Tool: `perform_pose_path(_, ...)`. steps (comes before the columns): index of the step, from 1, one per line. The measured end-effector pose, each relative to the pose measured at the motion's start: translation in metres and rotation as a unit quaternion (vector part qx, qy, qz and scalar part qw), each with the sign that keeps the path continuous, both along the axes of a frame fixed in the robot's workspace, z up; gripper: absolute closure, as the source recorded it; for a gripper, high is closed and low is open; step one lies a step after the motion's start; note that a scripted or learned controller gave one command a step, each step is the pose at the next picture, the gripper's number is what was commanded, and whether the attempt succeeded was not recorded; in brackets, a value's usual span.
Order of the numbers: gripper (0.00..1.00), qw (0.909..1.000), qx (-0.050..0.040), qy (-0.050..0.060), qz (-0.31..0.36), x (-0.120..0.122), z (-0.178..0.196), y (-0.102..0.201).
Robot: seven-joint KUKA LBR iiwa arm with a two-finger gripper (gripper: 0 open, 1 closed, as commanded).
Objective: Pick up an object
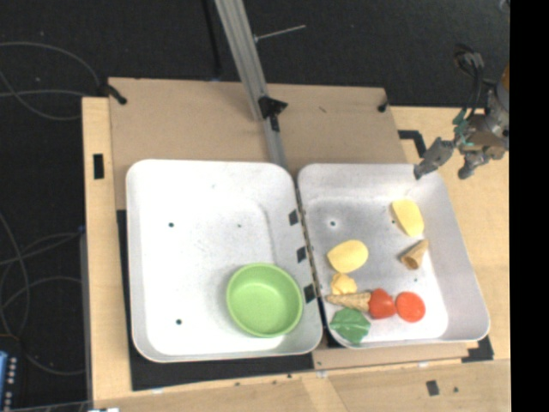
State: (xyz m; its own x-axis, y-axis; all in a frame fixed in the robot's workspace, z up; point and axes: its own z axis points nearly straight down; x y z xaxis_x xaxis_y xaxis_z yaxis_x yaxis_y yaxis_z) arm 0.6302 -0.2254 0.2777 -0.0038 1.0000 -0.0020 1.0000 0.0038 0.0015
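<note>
My gripper [448, 162] hangs at the far right, above the back right corner of the right bin [377, 187], with its two fingers spread open and nothing between them. In that bin lie a yellow wedge-shaped piece [407, 217], a yellow rounded piece [347, 255], a small tan cone [413, 254], a smaller yellow piece [342, 283], a tan cone-like stick [349, 299], two red pieces [382, 304] [411, 307] and a green leafy piece [349, 324]. All of them lie in front of and to the left of the gripper.
A green bowl [264, 299] sits at the front right of the left bin [189, 213]. A grey metal pole [244, 54] slants up from the back edge between the bins. Black brackets mark the bench corners.
</note>
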Motion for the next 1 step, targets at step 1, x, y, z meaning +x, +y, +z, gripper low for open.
perform_pose_path(1, 0.0, 1.0, -0.0008, 0.0, 0.0, -0.0002, 0.0001, -0.0005)
